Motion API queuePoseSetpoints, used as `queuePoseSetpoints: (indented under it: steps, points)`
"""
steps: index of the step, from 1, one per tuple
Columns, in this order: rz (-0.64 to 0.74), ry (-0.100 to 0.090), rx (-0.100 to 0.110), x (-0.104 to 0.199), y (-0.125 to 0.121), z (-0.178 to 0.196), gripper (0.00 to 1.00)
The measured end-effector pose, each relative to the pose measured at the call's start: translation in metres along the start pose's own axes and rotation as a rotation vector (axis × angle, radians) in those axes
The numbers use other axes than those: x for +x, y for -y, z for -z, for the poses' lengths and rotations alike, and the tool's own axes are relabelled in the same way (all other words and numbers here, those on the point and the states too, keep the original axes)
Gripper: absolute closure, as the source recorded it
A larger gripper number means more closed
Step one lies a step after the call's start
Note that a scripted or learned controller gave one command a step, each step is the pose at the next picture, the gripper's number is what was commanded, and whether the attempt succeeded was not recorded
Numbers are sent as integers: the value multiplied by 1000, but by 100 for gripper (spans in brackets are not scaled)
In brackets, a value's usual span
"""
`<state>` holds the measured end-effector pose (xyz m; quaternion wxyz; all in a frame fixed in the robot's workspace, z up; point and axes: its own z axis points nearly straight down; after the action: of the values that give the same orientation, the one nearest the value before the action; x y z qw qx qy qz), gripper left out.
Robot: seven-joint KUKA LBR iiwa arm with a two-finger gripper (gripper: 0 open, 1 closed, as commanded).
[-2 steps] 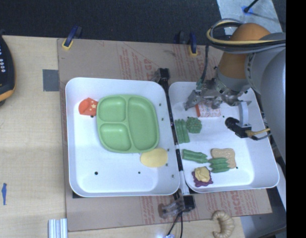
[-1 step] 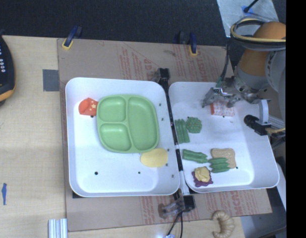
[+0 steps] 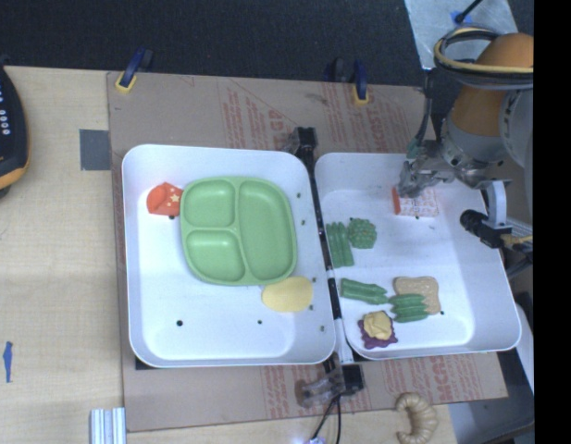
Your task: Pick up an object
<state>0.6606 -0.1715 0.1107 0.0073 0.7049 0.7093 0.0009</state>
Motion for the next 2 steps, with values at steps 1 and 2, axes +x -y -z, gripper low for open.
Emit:
queuePoseSetpoints:
  steps: [1, 2]
  points:
    - [0, 0, 1, 0, 0, -1, 0]
    - [1, 1, 1, -1, 0, 10, 100]
